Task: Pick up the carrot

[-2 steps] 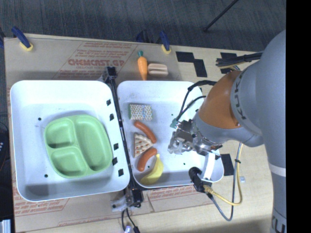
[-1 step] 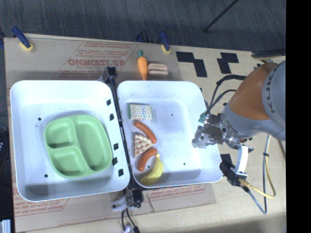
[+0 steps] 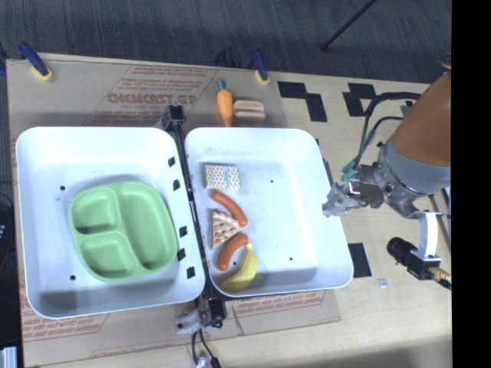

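Note:
The carrot (image 3: 224, 106), orange with a green top, lies on the cardboard just behind the right bin (image 3: 307, 148), outside both bins. My gripper (image 3: 337, 203) hovers off the right bin's right rim, far from the carrot, to its lower right. Nothing shows in the gripper.
A small bun-like toy (image 3: 248, 110) lies right beside the carrot. The right bin's left side holds a cracker (image 3: 221, 176), two sausages (image 3: 229, 207), a wedge slice (image 3: 223, 225) and a banana (image 3: 242, 271). A green divided plate (image 3: 121, 228) sits in the left bin (image 3: 38, 152). Clamps (image 3: 261, 69) grip the back edge.

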`<action>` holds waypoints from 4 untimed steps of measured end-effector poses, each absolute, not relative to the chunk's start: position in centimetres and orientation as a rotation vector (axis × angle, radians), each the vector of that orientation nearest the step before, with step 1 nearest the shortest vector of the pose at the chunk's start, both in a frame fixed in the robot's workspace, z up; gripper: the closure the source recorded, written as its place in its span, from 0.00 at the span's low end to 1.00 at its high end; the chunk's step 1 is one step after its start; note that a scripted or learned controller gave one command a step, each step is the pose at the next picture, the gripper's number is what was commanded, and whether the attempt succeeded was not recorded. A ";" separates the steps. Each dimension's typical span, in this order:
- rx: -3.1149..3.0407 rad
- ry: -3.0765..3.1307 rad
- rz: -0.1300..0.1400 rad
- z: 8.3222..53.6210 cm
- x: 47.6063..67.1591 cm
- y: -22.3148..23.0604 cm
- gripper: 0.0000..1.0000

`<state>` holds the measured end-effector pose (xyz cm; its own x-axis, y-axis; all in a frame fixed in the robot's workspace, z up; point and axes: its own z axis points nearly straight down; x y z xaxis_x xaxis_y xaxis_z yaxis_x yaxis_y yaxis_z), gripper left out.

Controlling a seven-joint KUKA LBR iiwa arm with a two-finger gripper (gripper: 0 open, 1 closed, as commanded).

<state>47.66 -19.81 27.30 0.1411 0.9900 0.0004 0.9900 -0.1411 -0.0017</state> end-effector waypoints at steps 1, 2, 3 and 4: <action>-2.335 -2.095 0.003 23.5 47.6 -10.6 1.00; -2.446 -1.965 0.004 21.1 47.6 -2.7 1.00; -2.404 -2.015 0.007 19.1 48.7 5.6 1.00; -2.866 -1.279 0.007 23.3 49.8 6.9 1.00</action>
<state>49.76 6.90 23.30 0.6677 0.7444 -0.0027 0.7444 -0.6677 -0.0049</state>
